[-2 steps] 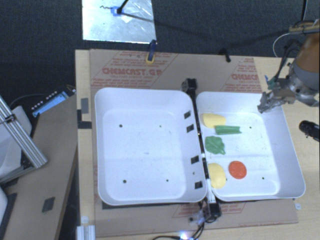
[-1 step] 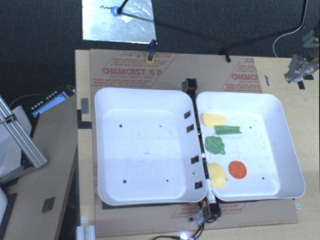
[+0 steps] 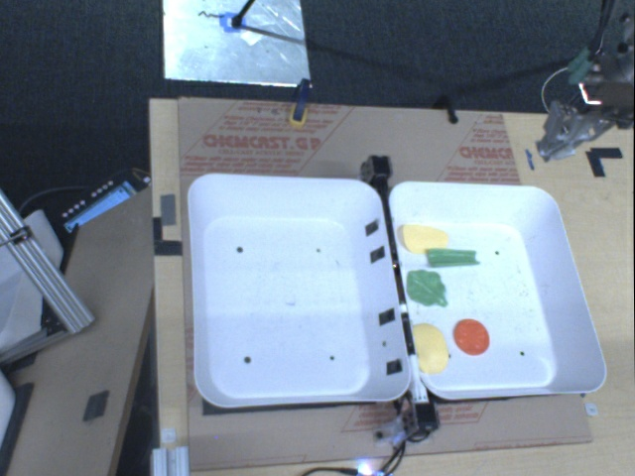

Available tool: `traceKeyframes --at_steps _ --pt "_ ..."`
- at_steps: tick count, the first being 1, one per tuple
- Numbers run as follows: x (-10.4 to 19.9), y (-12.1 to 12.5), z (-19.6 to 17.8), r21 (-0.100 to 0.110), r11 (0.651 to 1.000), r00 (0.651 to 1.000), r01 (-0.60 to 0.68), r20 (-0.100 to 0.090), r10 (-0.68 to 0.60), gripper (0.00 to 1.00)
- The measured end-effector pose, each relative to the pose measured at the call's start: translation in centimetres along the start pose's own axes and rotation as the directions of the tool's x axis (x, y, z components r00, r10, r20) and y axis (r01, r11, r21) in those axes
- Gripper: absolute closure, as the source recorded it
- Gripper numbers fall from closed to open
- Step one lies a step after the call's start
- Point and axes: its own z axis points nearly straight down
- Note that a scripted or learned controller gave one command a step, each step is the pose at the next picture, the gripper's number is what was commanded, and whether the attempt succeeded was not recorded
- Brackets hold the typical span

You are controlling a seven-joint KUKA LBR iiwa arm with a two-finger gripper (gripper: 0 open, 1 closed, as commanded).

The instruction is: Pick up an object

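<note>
White plastic, the right bin (image 3: 556,228) holds five items near its left wall: a yellow piece (image 3: 424,237), a green stick (image 3: 452,257), a green leaf (image 3: 426,287), a second yellow piece (image 3: 430,347) and a red disc (image 3: 471,337). I see the gripper (image 3: 558,139) above the bench (image 3: 327,132), beyond the bin's far right corner. I cannot tell its finger state.

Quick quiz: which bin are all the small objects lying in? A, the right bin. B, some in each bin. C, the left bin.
A: the two yellow pieces, the green stick, the green leafy piece and the orange-red disc all lie in the right bin.
</note>
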Motion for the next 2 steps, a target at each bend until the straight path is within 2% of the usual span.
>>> traceKeyframes --at_steps 1,2 --pt "8.0 -2.0 8.0 0.009 1.000 1.000 0.002 -0.001 -0.002 1.00" --pt "16.6 0.2 3.1 -0.003 1.000 1.000 0.005 -0.003 -0.005 1.00"
